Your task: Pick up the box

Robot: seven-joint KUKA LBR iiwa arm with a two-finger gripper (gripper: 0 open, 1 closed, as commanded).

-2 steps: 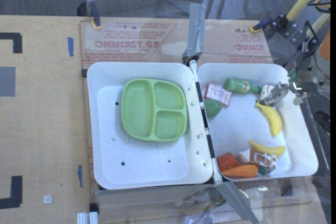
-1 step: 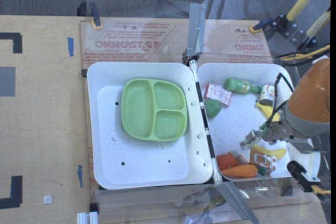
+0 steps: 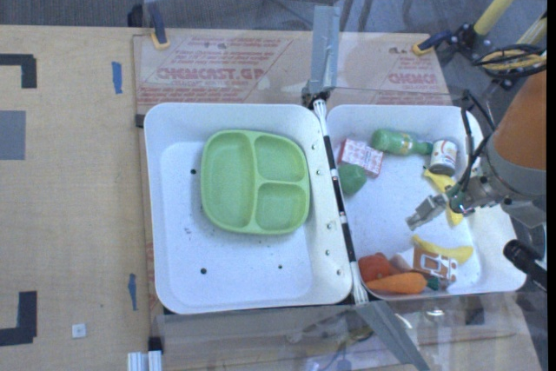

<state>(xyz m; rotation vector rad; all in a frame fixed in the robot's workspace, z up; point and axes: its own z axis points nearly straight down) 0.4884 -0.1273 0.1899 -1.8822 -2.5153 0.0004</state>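
Your gripper (image 3: 432, 209) hangs low over the right bin (image 3: 395, 195), jaws apart and holding nothing. The box (image 3: 360, 157), a small red-and-white carton, lies up and to the left of it, near the bin's far left corner, its long axis slanting. You'd judge the coming move as a diagonal reach past the green bottle (image 3: 398, 142), which lies just right of the box.

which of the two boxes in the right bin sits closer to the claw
The orange-and-white box at the bin's front, just beyond the banana, lies closer to the claw. The red-and-white box sits farther off, by the divider.
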